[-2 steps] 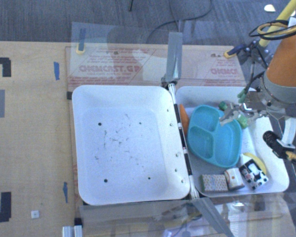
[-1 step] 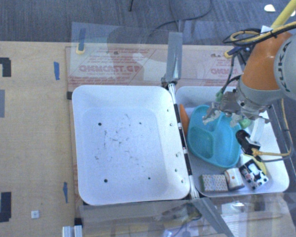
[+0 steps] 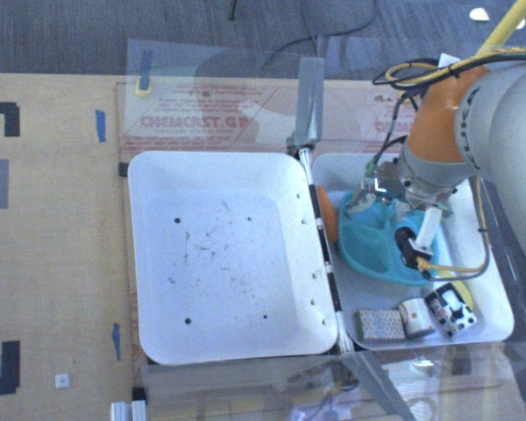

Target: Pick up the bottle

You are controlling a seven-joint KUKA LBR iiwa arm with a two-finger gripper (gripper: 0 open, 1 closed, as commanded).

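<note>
So the arm (image 3: 473, 121) comes in from the right and is folded over the right bin (image 3: 500, 323), big grey body up top, orange band (image 3: 434, 125) bent down toward the wrist. The wrist points pretty much straight down into the upper half of that bin. The gripper (image 3: 394, 209) sits low, right over a teal plastic piece (image 3: 368, 248) lying in the middle of the bin, and looks to be touching or just above its upper edge. From this angle the wrist covers most of the tool, so I honestly can't tell if it's spread wide or closed, or whether it has hold of anything. As for the bottle, I can't pick it out for sure. The teal piece is my best guess, and it's lying on the bin floor, not lifted. Just beside it, against the bin's left wall, there's an orange thing (image 3: 328, 215). Along the near edge there's a speckled block (image 3: 379, 324), a small white-and-brown item (image 3: 414, 316) and a black-and-white gadget (image 3: 451, 308), all in a row. Yellow and black cables (image 3: 412, 70) loop off the arm. The left bin (image 3: 158, 191) sits just beside the right one, under a clear sheet (image 3: 202, 68).
</note>
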